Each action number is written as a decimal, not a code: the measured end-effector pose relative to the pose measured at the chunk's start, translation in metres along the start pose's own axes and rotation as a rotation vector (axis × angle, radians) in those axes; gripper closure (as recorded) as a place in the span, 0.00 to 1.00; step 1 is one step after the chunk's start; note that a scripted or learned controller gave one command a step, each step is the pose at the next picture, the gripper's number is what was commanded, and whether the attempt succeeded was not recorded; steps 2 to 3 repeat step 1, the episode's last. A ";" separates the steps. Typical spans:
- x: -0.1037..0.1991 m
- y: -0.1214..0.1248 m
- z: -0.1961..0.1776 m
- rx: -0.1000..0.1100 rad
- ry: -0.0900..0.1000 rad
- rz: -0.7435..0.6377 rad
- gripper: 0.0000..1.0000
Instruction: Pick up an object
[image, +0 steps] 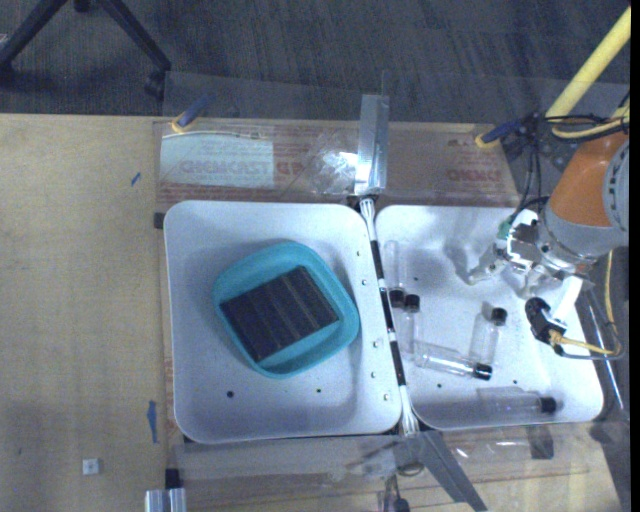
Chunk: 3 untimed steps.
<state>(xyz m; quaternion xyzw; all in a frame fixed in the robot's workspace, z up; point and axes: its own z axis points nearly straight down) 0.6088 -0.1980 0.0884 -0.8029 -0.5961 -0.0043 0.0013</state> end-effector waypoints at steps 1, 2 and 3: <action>-0.009 -0.037 0.000 -0.001 -0.004 -0.074 0.00; -0.009 -0.037 0.000 -0.001 -0.004 -0.074 0.00; -0.009 -0.037 0.000 -0.001 -0.004 -0.074 0.00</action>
